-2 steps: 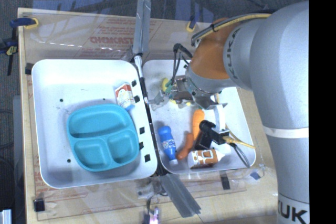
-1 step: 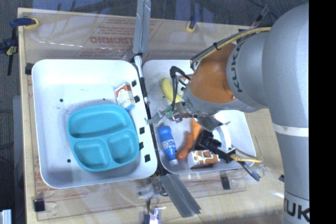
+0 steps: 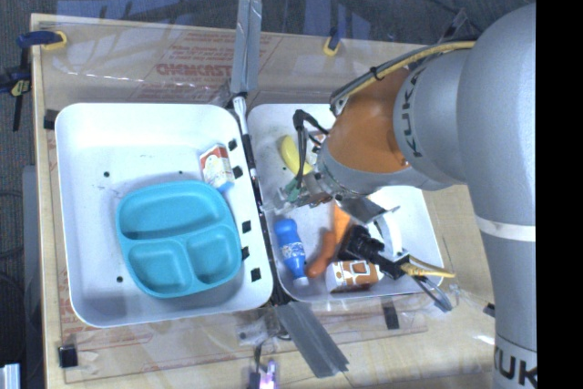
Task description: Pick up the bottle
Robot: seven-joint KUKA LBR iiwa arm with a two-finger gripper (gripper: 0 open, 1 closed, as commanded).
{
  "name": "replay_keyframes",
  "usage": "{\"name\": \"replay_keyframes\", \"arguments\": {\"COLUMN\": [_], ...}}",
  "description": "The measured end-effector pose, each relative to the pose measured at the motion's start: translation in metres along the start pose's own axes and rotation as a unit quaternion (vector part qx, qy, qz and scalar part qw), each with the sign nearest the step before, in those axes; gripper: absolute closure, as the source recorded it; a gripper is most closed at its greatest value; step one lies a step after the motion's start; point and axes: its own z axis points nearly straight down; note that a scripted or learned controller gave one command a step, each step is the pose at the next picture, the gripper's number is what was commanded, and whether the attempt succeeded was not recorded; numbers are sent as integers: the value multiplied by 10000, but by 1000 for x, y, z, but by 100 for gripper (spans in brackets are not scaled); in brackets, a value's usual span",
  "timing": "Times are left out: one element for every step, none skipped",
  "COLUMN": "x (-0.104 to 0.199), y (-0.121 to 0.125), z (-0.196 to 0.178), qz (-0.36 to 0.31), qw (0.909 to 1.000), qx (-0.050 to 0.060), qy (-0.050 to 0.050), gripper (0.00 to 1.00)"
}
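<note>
Bottle [image 3: 291, 248]: blue, lying on its side in the right bin [image 3: 421, 223], in the near left part and just beside that bin's left wall, its length running from near to far. Just right of the bottle lies a long orange item [image 3: 322, 256], set at a slant, and the two are close enough that I cannot tell whether they touch. Near and to the right of the orange item is a small orange-and-white box [image 3: 352, 276], by the bin's near wall. A yellow item [image 3: 291, 152] lies in the far left part of the same bin.

The arm [image 3: 496, 132] reaches in from the right over the right bin, with its orange band [image 3: 364, 137] above the bin's middle. The hand [image 3: 308, 189] points down and to the left, above the bin floor between the yellow item and the bottle. It sits just on the far side of the bottle and nothing can be seen in its grip. Whether it is open or closed cannot be told from this angle.

The left bin [image 3: 82, 159] holds a blue three-compartment plate [image 3: 178, 237] near its middle and a small red-and-white carton [image 3: 216, 167] by its right wall. Both bins rest side by side on the pale worktop [image 3: 137, 59].
</note>
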Motion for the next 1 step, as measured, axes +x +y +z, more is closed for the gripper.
{"name": "replay_keyframes", "arguments": {"x": [0], "y": [1], "z": [-10], "qz": [-28], "qw": [10000], "qx": [6], "qy": [-2], "gripper": [100]}}
